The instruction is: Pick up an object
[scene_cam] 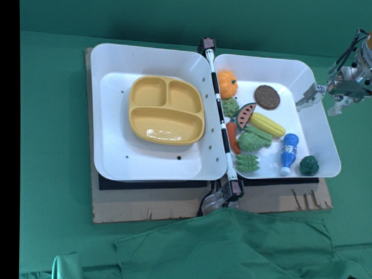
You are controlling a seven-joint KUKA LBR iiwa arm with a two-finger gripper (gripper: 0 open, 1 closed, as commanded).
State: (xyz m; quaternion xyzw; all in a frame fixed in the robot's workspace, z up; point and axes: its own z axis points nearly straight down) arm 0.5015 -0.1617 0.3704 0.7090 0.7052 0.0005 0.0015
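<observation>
The right bin [314,74] holds several toy foods: an orange pumpkin [226,84], a brown cookie [267,96], a watermelon slice [246,114], a corn cob [267,124], a carrot [232,137], a pea pod [247,163], a blue bottle [288,151] and a dark green broccoli [308,165]. My gripper [321,102] hangs over the bin's right wall, above and to the right of the corn. It is open, its fingers spread with nothing between them.
The left bin [110,144] holds a yellow divided plate [167,109]. A black and white divider bar [220,115] runs between the bins. Green cloth is bunched up in front of the bench [232,243].
</observation>
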